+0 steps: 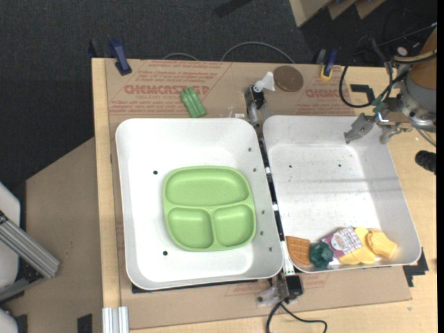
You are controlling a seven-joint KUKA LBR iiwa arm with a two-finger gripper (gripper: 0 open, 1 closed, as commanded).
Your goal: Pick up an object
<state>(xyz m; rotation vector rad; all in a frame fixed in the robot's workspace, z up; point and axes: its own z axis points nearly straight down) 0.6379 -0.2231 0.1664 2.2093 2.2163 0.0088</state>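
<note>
Camera view
Gripper: the gripper (362, 129) hangs at the far right corner of the right bin (326, 179), over its upper rim; nothing shows between its fingers, and I cannot tell whether they are released or clenched.
Task things: a cluster lies along the near wall of the right bin, well apart from the gripper and toward the camera from it: a waffle-like brown piece (297, 250), a dark green lump (320, 255), a pink and white packet (345, 241) and yellow pieces (374, 247).
Long axis: the cluster runs left to right along that near wall, its pieces touching one another.
Open room: the bin floor between gripper and cluster is bare white.
Left bin: the left bin (139, 158), far to the gripper's left, holds a green divided tray (208, 207).
Counter: a green clip (193, 103) lies on the counter (159, 82) beyond the left bin.
</note>
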